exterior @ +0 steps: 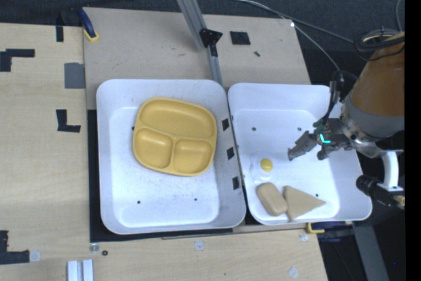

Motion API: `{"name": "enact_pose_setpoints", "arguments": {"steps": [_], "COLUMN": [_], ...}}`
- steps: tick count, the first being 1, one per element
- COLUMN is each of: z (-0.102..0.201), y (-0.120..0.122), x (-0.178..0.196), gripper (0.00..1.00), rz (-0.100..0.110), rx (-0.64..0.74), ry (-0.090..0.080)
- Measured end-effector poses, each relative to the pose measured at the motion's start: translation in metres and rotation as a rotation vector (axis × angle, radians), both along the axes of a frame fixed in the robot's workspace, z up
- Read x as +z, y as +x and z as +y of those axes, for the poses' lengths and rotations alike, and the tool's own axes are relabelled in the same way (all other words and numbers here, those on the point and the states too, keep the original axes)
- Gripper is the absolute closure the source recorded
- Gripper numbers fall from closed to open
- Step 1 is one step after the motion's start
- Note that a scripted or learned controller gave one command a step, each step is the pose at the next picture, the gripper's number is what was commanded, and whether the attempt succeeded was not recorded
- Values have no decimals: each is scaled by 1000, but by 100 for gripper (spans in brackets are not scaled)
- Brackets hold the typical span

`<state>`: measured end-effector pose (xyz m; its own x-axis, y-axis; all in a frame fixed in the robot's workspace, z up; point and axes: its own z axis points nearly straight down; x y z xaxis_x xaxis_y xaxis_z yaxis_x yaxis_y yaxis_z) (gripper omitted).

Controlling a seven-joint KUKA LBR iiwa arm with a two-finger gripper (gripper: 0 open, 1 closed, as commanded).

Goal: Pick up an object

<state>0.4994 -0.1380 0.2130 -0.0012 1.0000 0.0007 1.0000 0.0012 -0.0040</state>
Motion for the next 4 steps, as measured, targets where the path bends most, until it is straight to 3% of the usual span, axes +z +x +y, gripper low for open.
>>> {"name": "enact_pose_setpoints", "arguments": {"steps": [1, 3, 4], "z": [0, 1, 0], "y": [1, 10, 12], "x": [1, -100, -125], "gripper": [0, 0, 0], "rz": [-2, 2, -5], "rx": [0, -1, -1], "ry": [0, 0, -1]}}
